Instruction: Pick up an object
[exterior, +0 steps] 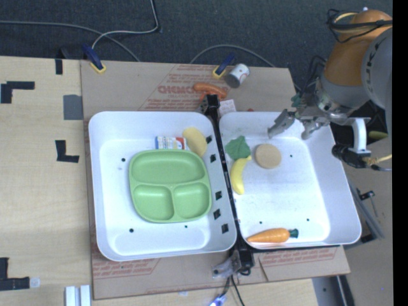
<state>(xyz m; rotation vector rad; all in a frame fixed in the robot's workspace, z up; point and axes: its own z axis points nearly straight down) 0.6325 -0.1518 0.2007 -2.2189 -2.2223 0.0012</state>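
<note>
right white bin holds a tan round object just left of the open end effector (fingers spread, gripping nothing).

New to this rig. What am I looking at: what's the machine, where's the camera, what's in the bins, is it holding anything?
One fixed camera looks down at a slant on a bench with two shallow white bins. The grey and orange robot arm reaches in from the right; its gripper hangs open over the right bin's far edge, with nothing between its fingers. The left bin holds a green divided plate, a small carton and a yellow piece. The right bin holds a green leafy toy, a banana, a round tan item and a carrot.
</note>
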